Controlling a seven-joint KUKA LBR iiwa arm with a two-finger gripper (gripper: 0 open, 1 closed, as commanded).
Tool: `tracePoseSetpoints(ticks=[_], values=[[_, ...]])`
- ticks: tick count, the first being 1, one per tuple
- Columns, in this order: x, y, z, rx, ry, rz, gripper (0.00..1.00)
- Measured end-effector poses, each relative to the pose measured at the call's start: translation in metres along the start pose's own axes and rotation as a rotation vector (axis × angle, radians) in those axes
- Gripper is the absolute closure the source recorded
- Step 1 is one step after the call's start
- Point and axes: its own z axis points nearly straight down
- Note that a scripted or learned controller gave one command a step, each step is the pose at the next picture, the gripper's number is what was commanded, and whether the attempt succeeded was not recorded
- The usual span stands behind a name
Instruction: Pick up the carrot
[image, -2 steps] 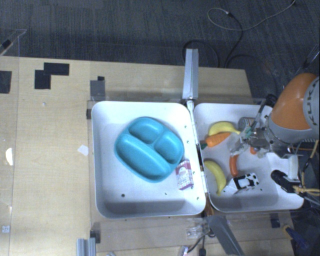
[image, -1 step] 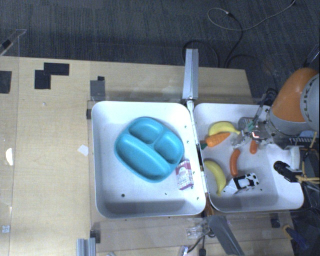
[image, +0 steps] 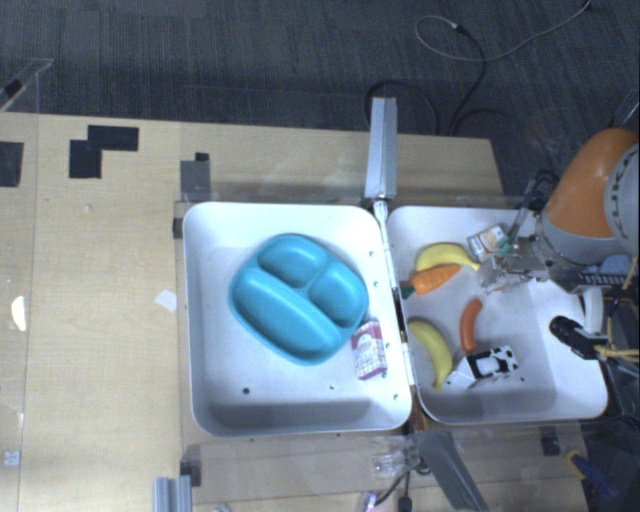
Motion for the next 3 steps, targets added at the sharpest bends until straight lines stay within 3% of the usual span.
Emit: tracePoseSetpoints(ticks=[1,2,3], values=[[-0.006,0.008,-0.109,0.011,-0.001,-0.242,1.0],[-0.012,-0.041,-0.115,0.011,0.001,-0.464,1.0],[-0.007,-0.095,-0.04,0.012,0.002,-0.569,1.0]])
